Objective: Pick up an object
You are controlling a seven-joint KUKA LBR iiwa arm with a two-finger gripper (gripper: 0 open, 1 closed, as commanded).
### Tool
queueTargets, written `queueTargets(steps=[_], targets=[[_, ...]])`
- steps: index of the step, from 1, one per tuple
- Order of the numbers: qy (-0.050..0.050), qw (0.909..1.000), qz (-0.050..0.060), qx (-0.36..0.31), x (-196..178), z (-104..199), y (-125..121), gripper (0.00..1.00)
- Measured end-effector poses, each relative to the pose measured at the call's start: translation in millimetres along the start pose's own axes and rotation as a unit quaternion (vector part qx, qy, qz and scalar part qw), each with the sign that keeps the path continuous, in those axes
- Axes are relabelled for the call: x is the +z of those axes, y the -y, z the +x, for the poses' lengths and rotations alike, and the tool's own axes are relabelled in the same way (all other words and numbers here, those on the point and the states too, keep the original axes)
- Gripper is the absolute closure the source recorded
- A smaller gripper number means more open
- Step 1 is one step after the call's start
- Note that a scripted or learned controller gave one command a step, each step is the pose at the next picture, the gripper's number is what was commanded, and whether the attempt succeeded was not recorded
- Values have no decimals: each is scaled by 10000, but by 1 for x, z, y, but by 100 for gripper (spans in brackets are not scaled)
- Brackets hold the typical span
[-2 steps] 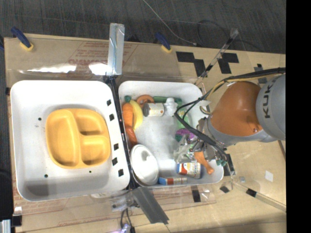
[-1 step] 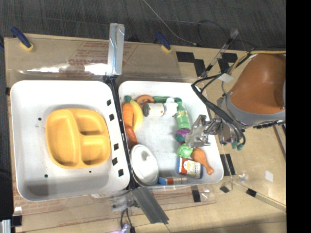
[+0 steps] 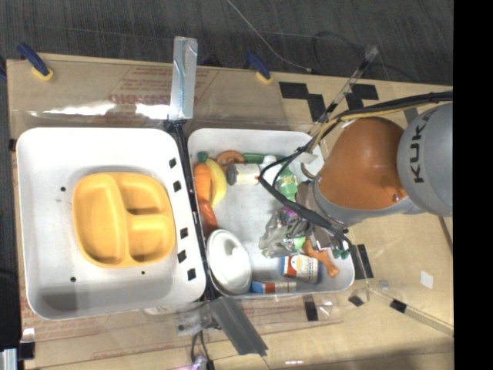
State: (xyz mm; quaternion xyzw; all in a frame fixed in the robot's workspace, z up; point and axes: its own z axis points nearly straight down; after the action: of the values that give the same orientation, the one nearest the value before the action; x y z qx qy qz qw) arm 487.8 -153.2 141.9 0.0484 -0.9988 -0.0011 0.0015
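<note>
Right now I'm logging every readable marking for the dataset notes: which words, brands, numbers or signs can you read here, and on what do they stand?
"KU": black letters on the grey arm, cut off at the picture's edge.
Reddish print on the cardboard behind the bins: too blurred to read.
Label on the small bottle in the right bin: too small to read.

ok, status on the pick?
Tool low in right bin, over clutter. Nothing seen held. White bowl, banana, small bottle close by. Yellow tray in left bin.
</note>
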Motion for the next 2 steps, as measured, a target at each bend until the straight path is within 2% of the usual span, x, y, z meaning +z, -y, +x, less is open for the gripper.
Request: queueTargets(steps=[1,2], targets=[[71,9987,33,495,-151,-81,9,100],[35,9989,15,473,-150,-114,-35,100]])
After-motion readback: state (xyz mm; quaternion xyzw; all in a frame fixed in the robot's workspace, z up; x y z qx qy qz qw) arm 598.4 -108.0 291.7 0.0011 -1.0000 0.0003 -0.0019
